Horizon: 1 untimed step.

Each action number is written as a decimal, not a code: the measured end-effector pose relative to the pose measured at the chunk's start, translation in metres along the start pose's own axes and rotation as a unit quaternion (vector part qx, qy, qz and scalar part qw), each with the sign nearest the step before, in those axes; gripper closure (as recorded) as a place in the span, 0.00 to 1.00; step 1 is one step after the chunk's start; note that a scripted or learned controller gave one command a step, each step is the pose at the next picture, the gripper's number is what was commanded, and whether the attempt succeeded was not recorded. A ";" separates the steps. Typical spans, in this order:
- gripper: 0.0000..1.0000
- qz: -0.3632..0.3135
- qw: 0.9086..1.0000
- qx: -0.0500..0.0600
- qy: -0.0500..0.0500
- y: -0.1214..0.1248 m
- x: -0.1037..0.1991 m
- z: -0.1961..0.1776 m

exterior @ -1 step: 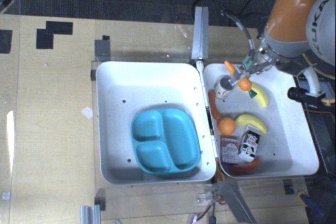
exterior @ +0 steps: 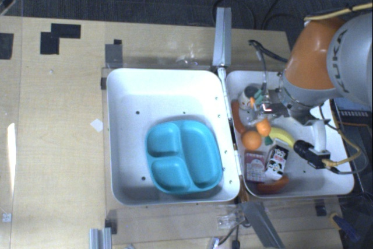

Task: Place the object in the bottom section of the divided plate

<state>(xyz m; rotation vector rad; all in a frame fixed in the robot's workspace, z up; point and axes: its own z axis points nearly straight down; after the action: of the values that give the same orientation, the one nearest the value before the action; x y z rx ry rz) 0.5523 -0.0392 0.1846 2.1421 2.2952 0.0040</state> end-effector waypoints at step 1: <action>1.00 0.095 0.996 -0.001 0.000 0.106 0.028 -0.001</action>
<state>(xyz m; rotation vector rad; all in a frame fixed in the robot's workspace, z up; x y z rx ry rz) 0.6564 -0.0042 0.1856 2.3484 2.0813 0.0052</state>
